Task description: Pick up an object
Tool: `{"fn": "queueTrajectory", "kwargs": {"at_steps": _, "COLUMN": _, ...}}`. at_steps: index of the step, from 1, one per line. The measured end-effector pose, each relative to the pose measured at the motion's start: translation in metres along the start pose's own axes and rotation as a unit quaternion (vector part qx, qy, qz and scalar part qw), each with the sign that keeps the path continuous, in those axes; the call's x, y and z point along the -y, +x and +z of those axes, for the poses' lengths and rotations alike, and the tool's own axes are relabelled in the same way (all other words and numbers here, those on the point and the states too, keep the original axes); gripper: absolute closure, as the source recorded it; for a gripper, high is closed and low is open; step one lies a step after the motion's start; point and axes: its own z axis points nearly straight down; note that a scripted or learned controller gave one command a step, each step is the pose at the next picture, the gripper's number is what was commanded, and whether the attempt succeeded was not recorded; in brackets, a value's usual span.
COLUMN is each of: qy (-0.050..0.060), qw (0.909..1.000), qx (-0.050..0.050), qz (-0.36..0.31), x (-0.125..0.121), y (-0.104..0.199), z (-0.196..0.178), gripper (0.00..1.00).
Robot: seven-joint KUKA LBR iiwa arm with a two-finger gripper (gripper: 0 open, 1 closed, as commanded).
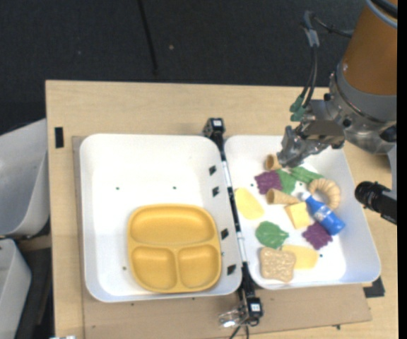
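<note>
Item: my gripper (292, 154). It hangs over the upper part of the right bin (355, 260), low over the toys. Whether it is released or clenched I cannot tell; nothing is visibly held.

Item: candidate objects, all in the right bin. The tan piece (270, 162) lies just beside the tool, toward the divider. The green piece (304, 173) lies just beside and below it, long axis slanting down toward the bin's outer wall. The purple grapes (267, 183) and cone (283, 197) lie a little further toward the front. Further off: croissant (326, 189), blue bottle (325, 215), cheese (297, 215), lemon (249, 203), green leaf (270, 234), second grapes (318, 236), toast (277, 265).

Item: yellow tray (174, 247), left bin (104, 189). Well apart from my tool; not a near target.

Item: room. The cluster is dense; the pieces around the cone touch or nearly so. The tan piece has bare floor on its divider side, so I judge it the cleanest grab. The back wall is near; open floor lies along the outer wall.
</note>
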Motion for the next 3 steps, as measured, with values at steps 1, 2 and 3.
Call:
{"fn": "queueTrajectory", "kwargs": {"at_steps": 1, "qy": 0.012, "qw": 0.9999, "qx": 0.001, "qz": 0.002, "x": -0.025, "y": -0.013, "z": 0.122, "gripper": 1.0}}
{"fn": "queueTrajectory", "kwargs": {"at_steps": 2, "qy": 0.007, "qw": 1.0, "qx": 0.0, "qz": -0.002, "x": -0.026, "y": -0.013, "z": 0.104, "gripper": 1.0}}
{"fn": "queueTrajectory", "kwargs": {"at_steps": 3, "qy": 0.006, "qw": 1.0, "qx": 0.0, "qz": -0.002, "x": -0.044, "y": 0.038, "z": 0.09, "gripper": 1.0}}
